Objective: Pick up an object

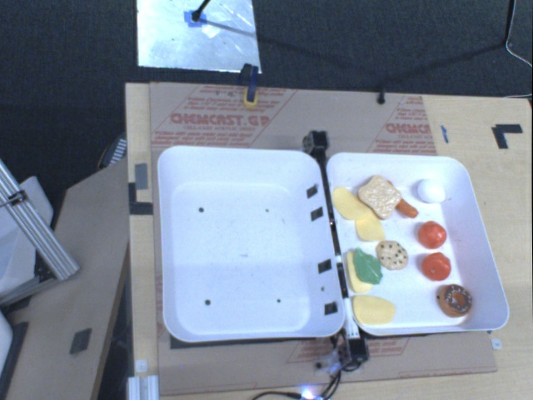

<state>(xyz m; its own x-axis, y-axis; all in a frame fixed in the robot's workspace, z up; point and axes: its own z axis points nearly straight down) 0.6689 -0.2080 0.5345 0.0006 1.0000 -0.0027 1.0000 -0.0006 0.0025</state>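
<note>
Surface [218, 115] carries two white bins side by side, their inner rims touching. Left bin [166, 223]: four small dark dots on its floor. Right bin [487, 248] holds all the toy food. Along its left wall, from far to near: a yellow slice [348, 202], a green leaf [366, 267] lying over a second yellow piece [357, 283], and a third yellow slice [375, 309] at the near corner. Toast [380, 196] overlaps the far slice; a sausage [406, 209] touches the toast's right edge. Cookie [391, 254] sits just beside the leaf. Further right: a white ball [430, 191] at the far end, two tomatoes [431, 234] [435, 266] apart from each other, and a donut [455, 300] nearest the front rim. Pincer state: cannot tell.
</note>
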